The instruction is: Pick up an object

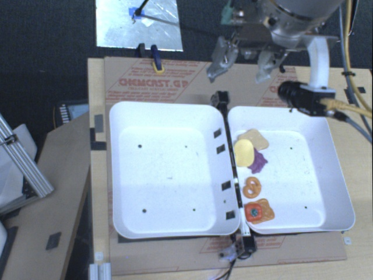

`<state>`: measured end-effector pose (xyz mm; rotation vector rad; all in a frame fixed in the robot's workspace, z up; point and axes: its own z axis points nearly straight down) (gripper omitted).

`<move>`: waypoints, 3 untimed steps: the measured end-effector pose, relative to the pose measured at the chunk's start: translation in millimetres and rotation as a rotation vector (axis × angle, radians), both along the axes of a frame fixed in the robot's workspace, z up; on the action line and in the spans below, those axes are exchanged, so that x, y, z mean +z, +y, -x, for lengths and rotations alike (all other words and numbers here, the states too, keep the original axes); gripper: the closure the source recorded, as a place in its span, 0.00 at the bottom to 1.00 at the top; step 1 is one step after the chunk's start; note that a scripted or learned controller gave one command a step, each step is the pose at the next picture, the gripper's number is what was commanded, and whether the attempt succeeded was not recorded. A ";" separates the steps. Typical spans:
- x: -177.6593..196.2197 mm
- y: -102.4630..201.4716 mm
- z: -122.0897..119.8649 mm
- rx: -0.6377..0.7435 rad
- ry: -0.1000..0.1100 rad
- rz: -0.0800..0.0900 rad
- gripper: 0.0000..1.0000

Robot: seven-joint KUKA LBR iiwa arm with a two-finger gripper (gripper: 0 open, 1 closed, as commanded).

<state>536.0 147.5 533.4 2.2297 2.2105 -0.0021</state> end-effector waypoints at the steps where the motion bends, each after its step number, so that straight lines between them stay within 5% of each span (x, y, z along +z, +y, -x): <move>1: 13.1 5.7 1.9 0.012 -0.005 -0.004 1.00; 2: -141.3 62.8 19.0 0.018 0.016 0.002 1.00; 3: 11.1 88.6 34.9 0.017 -0.016 -0.012 1.00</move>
